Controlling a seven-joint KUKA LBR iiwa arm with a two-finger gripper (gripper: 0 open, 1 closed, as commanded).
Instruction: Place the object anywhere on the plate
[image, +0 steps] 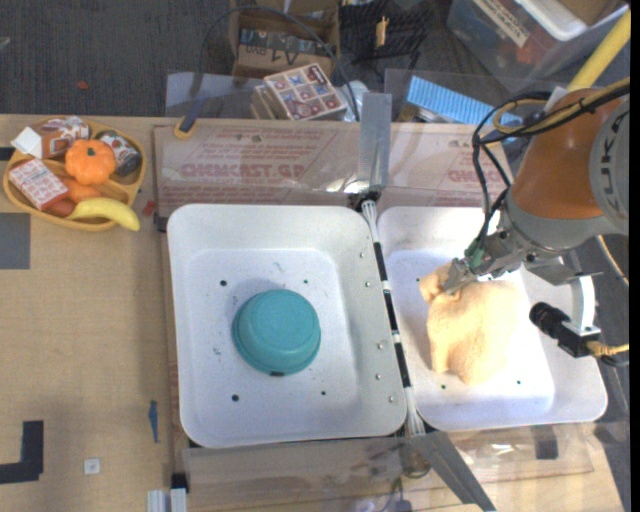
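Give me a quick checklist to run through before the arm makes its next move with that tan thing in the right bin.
1. Tan soft object located: ok, it lies in the right bin.
2. Pincer at the object: ok, it is down at the object's upper left edge.
3. Object secured in the pincer: cannot tell, the contact spot is too small to read.
4. Target located: ok, the teal plate sits upside down in the middle of the left bin.
5. Plate free to receive: ok, nothing rests on it.
6. Divider between the bins: not ok yet, the object must be lifted over it.
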